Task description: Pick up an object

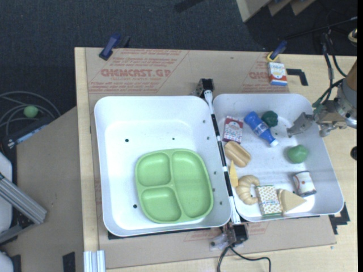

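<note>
Two white bins sit on the tabletop; the gripper hovers at the right bin edge, jaws spread and empty. Green ball lies just beside, and could roll away if a finger nudges it.

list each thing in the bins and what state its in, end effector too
end effector: above the right bin's far right, nothing between its fingers
green divided plate: flat in the left bin
blue bottle: lying on its side
green ball: loose, resting below the end effector
hot dog: lying by the divider
croissant: lying flat
small can: tipped on its side
</note>
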You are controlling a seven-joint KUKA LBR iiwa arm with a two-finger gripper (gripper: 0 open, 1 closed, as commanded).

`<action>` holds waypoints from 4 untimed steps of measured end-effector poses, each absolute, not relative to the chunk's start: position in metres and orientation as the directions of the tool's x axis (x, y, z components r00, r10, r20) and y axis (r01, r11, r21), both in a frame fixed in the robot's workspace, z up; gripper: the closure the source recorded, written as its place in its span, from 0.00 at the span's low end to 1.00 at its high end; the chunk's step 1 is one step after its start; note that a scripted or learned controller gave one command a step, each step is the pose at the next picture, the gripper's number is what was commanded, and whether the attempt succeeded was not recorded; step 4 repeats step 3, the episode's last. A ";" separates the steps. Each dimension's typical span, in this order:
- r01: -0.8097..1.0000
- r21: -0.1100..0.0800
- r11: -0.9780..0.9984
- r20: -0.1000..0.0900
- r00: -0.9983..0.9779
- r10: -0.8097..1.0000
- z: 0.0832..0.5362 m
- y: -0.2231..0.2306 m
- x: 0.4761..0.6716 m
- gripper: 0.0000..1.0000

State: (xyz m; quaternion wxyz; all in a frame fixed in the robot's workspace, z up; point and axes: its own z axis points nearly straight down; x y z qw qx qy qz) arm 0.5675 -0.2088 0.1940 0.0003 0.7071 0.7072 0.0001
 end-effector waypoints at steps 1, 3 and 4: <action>1.000 -0.001 0.001 0.002 -0.001 1.000 0.084 -0.155 0.599 0.00; 1.000 -0.018 -0.004 -0.002 0.004 1.000 0.095 -0.134 0.657 1.00; 1.000 -0.018 -0.004 -0.002 0.004 1.000 0.095 -0.134 0.657 1.00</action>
